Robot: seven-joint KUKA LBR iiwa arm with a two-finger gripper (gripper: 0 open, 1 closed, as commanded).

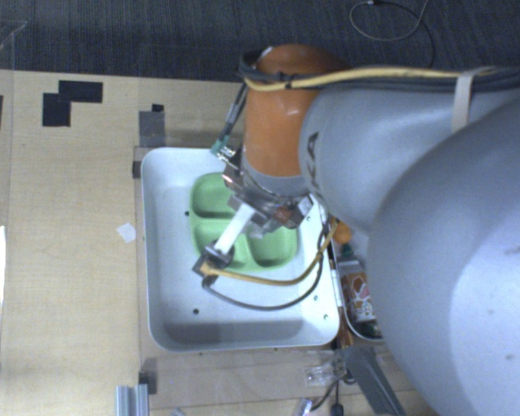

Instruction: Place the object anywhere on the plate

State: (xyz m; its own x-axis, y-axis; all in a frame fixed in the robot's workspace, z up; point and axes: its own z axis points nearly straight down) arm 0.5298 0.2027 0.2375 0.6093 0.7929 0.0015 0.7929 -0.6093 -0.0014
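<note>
Your end effector point(270, 212) hangs right over the green plate point(210, 204), which lies in the white bin point(169, 267). I think this is the drop step. The big grey arm point(416, 198) hides the tip, so you cannot tell if it is apart, together, or clamped on something. Next, lift up and look. The plate is soft green with little sections.
</note>
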